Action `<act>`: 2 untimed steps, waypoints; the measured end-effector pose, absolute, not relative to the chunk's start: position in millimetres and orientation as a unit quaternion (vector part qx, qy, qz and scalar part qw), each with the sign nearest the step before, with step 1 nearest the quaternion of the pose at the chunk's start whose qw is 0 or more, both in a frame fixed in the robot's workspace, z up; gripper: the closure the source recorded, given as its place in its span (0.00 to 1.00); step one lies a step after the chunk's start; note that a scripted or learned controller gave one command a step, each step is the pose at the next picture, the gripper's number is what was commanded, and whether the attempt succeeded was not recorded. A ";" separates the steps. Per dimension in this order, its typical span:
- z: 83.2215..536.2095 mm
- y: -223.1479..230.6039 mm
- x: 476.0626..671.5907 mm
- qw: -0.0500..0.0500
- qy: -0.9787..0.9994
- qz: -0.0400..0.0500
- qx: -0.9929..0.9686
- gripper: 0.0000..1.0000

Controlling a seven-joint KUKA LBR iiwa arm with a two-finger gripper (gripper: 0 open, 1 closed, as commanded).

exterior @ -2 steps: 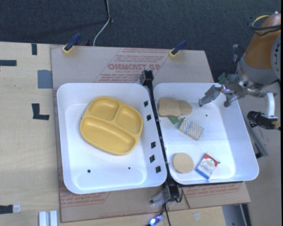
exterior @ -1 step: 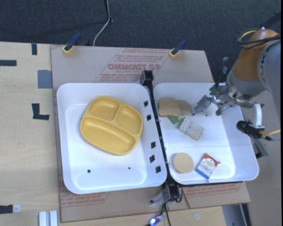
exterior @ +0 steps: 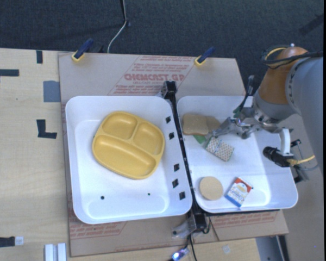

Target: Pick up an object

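Four items lie in the right white bin; nearest the gripper is a speckled grey packet. Finger state cannot be told; it should probably descend squarely over that packet.

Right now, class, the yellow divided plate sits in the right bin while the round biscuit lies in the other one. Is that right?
Not quite. The camera view shows the yellow divided plate in the left bin; the round biscuit lies in the other one, the right bin.
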State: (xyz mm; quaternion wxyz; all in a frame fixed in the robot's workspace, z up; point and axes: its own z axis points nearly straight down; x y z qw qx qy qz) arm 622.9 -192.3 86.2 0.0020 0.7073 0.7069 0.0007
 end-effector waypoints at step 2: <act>147.9 -200.3 620.5 0.001 0.708 0.000 0.707 1.00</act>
